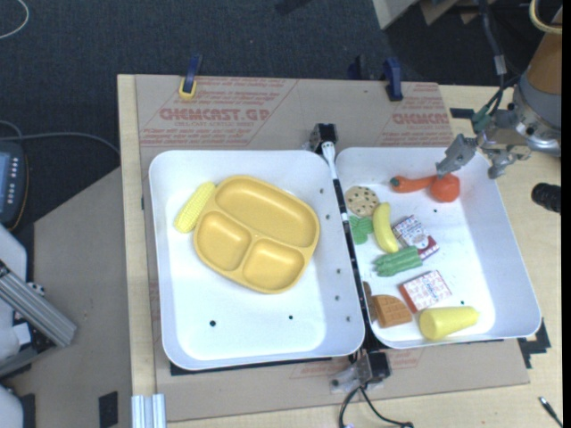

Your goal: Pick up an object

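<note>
1. The gripper (475, 157) hangs over the far side of the right bin (513, 239), its two fingers spread wide with nothing between them — one fingertip sits just above the tomato (445, 187).
2. The likeliest target, judged from that, is the tomato, which touches the right end of the carrot (409, 184) at the far side of the bin. The other toys lie nearer the camera than the tomato: a cookie (361, 200), a banana (384, 226), a green pod (398, 261), two red-and-white packets (426, 288) and a yellow cone (448, 321).
3. To grasp well, centre the open fingers over the tomato rather than beside it — at present they look offset to its right.
4. Descend straight, keeping one finger clear of the carrot so it is not caught too.
5. Close only once both fingers flank the tomato, then lift slowly; a round toy may squirt out.
</note>
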Robot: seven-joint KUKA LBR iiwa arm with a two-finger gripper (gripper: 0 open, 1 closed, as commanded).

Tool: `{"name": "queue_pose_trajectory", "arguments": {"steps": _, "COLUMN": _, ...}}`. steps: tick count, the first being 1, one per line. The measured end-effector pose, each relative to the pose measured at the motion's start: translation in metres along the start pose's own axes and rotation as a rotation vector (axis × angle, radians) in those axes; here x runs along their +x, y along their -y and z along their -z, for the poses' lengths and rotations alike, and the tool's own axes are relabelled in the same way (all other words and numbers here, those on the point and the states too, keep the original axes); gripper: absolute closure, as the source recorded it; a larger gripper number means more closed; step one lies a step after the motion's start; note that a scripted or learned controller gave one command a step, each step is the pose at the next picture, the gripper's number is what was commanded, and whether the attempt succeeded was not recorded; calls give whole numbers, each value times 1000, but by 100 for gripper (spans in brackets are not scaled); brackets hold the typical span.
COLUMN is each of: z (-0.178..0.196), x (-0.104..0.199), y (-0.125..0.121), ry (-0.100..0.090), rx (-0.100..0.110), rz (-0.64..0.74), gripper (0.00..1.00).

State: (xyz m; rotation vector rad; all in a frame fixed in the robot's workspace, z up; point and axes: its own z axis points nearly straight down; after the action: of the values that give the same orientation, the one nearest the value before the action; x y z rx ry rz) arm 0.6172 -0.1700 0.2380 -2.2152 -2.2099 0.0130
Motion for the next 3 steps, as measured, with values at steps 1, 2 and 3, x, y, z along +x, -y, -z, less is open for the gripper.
{"name": "queue_pose_trajectory", "arguments": {"steps": 1, "z": 9, "x": 0, "y": -2, "ry": 3, "rx": -14, "rz": 3, "gripper": 0}}
{"name": "queue_pose_trajectory", "arguments": {"steps": 2, "z": -38, "x": 0, "y": 5, "ry": 2, "rx": -9, "rz": 2, "gripper": 0}}
{"name": "queue_pose_trajectory", "arguments": {"steps": 3, "z": -92, "x": 10, "y": 4, "ry": 1, "rx": -10, "rz": 3, "gripper": 0}}
